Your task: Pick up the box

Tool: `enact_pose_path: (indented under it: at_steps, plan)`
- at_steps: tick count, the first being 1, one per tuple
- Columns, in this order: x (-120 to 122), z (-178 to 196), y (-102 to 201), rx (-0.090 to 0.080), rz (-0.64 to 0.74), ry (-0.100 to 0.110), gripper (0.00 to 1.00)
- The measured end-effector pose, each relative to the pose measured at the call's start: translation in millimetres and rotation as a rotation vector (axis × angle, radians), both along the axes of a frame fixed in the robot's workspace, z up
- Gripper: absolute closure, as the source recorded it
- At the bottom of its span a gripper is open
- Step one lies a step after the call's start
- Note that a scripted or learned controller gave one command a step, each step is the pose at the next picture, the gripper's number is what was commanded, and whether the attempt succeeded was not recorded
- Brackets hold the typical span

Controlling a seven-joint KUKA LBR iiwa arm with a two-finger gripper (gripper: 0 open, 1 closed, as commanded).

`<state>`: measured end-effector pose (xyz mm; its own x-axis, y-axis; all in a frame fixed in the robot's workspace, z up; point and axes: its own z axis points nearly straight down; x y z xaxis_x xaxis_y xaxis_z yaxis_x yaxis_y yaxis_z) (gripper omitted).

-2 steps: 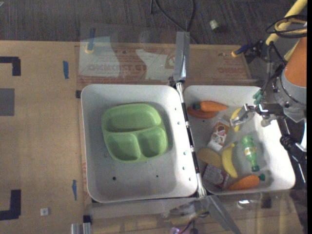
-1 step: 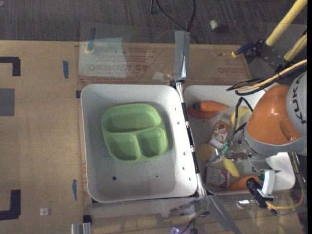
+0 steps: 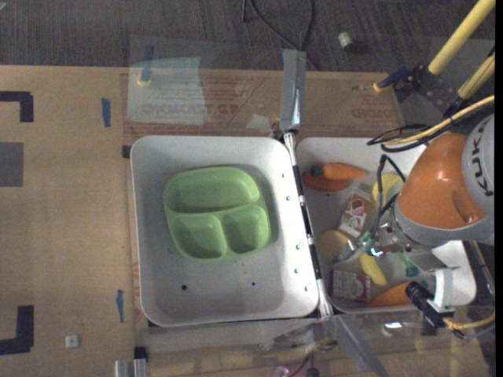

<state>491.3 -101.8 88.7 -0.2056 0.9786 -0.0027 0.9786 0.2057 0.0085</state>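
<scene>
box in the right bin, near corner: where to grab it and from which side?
Probably from straight above, fingers across the box's short width. It lies flat in the near-left corner of the right bin, its left edge close to the bin wall and other items crowding its right, so side approaches look blocked. The gripper hangs just above and right of it.

Arm (image 3: 448, 183) w/ orange band covers much of the right bin (image 3: 310, 234); its far side is hidden & the arm runs off frame's right edge. Gripper (image 3: 379, 248) sits low among the clutter, fingers too small/blurred to read. Box (image 3: 350, 285) at lower right is partly covered, label unreadable. Orange item (image 3: 391, 295) beside it is half hidden, can't tell what it is.
</scene>
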Motion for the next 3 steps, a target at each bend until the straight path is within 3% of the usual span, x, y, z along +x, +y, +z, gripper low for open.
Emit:
enact_pose_path:
  at_steps: [1,2,3]
  plan:
    - [1.5,10.4,-5.1,-0.005,-0.009,-0.009,1.00]
    - [-9.9,137.4,-123.8,-0.001,-0.099,0.007,1.00]
    - [71.7,347.2,-30.0,0.000,-0.033,0.006,1.00]
